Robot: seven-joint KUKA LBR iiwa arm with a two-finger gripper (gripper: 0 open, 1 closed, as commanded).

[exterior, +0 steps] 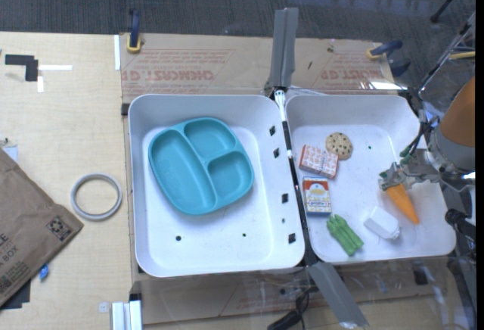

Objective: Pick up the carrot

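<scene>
Carrot (403, 202) lies in the right bin (363, 113), long axis on a diagonal: leafy end up-left toward the pincer (396, 175), pointed tip down-right toward the bin's right wall. It's orange, short, tapered, with a bit of green at the top end. Pincer sits right at that green end, touching or nearly so; can't tell how far the fingers are spread, and can't see the carrot between them, so I won't call it held. Arm (454, 139) comes in from the right, over the bin's right rim. Just below the pincer and beside the carrot's tip sits a small white block (382, 226); carrot and block look close, maybe touching, can't say for sure. Left of the pincer and lower, a green bundle (345, 235), well apart from the carrot. Further left, a red-and-white box (318, 196) and a pink packet (318, 160), both near the divider between bins. Up-left of the pincer, a cookie (339, 144). Bare white floor between the cookie and the pincer, so there's open room on that side; right side is tight against the wall. Left bin (151, 245) holds a teal divided plate (200, 164), far left of the pincer. Tape roll (96, 195) on the bench beyond that.
</scene>
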